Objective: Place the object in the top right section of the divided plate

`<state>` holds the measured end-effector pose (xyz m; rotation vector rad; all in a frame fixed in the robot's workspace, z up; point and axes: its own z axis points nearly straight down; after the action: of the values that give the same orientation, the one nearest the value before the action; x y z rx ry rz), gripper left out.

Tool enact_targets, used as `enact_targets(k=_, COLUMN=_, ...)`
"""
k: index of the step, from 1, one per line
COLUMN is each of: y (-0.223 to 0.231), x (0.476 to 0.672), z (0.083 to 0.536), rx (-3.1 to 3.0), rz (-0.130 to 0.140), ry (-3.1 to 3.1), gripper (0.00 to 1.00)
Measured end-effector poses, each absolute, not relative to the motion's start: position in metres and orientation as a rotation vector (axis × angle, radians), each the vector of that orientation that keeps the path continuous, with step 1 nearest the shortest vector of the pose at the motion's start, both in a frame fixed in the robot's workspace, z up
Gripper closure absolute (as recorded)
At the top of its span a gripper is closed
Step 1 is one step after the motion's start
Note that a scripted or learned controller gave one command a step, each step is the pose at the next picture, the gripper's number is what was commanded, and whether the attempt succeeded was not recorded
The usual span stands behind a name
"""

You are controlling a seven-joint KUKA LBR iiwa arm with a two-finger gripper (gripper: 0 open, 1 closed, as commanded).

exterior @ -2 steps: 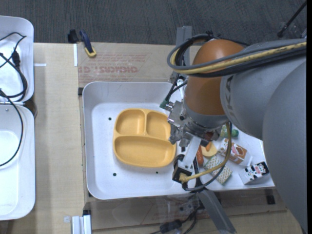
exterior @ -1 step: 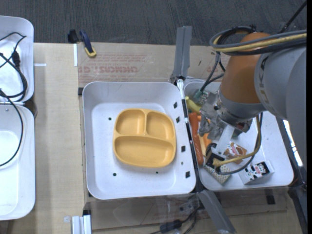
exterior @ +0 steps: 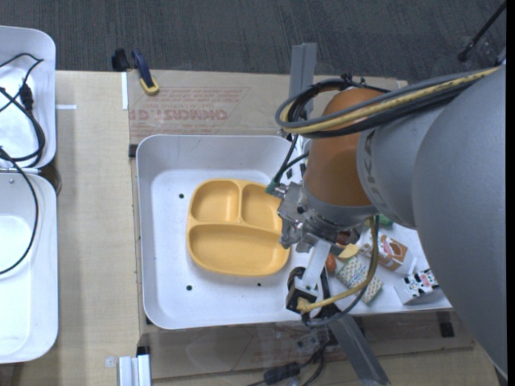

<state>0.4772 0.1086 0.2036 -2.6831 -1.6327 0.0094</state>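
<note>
The grey arm [exterior: 434, 175] with its orange band filled the right of the scene, its bulk hanging over the right edge of the white bin [exterior: 161, 240] that sat on the table [exterior: 92, 215]. Inside that bin lay the yellow divided plate [exterior: 233, 236], flat, with two small sections on its far side and one long section on its near side; all three looked bare. The gripper [exterior: 310, 252] hung just off the plate's right rim, wrapped in cables, and whether the fingers were open or closed, or held anything, could not be told, since the wrist hid them. To the right of the bin, under the arm, lay a scatter of small items [exterior: 386, 260], among them what looked like printed cards and little packets; the object to be placed was most likely one of these, though which one could not be made out. The chief risk was probably a failed pick: the items lay close together and partly under the arm, so the fingers might close on air or on two at once. A second risk was placement, because the target section, the far right one, was small and bounded by a low ridge; a release slightly off could drop the object into the long near section or onto the bin floor. The loose yellow cable [exterior: 338, 296] near the gripper might also snag.
</note>
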Motion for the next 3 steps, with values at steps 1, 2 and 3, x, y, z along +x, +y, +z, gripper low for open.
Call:
enact_targets(k=1, y=0.058, x=0.549, z=0.197, rx=-2.522, rz=0.008, ry=-1.873, gripper=1.00)
enact_targets(k=2, y=0.088, x=0.549, z=0.228, rx=-2.557, rz=0.007, ry=-1.826, gripper=1.00)
enact_targets(k=3, y=0.090, x=0.528, z=0.237, rx=-2.725, rz=0.010, ry=-1.562, gripper=1.00)
